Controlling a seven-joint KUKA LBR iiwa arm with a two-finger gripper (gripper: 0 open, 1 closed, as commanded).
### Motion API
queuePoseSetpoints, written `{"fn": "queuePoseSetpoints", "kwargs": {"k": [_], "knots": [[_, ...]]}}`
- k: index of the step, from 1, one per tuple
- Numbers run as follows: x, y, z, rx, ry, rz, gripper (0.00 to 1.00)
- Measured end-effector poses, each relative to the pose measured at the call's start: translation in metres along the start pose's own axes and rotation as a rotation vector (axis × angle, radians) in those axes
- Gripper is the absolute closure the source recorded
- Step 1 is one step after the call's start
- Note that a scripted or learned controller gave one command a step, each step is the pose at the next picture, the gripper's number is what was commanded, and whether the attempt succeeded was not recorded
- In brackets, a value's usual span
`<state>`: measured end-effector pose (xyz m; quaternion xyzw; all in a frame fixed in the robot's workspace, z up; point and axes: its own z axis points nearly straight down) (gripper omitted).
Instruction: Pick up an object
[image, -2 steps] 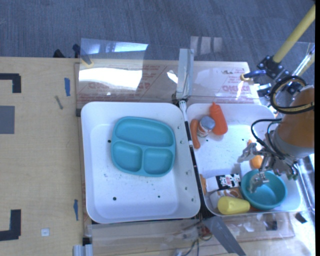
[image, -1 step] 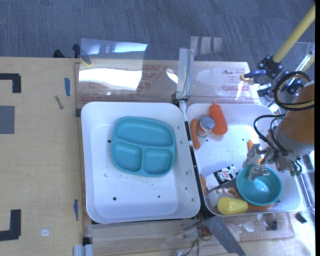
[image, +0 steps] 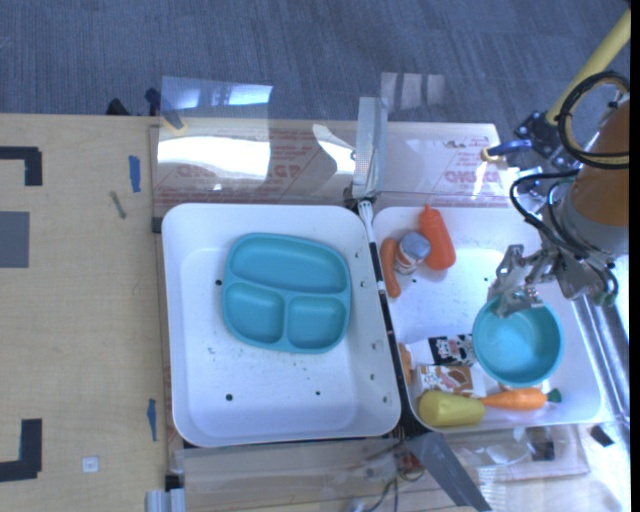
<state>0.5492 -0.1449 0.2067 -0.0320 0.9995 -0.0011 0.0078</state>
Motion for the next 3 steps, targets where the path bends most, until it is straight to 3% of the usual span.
{"fn": "queuePoseSetpoints", "kwargs": {"k": [1,2,3], "knots": [[-0.004,-0.041,0.097,0.003,-0.005,-0.202,1.00],[-0.082,0.029,-0.029,-0.002,-0.006,-0.077,1.00],[-0.078,0.025,-0.022,-0.003,0.007,-0.070,0.00]]}}
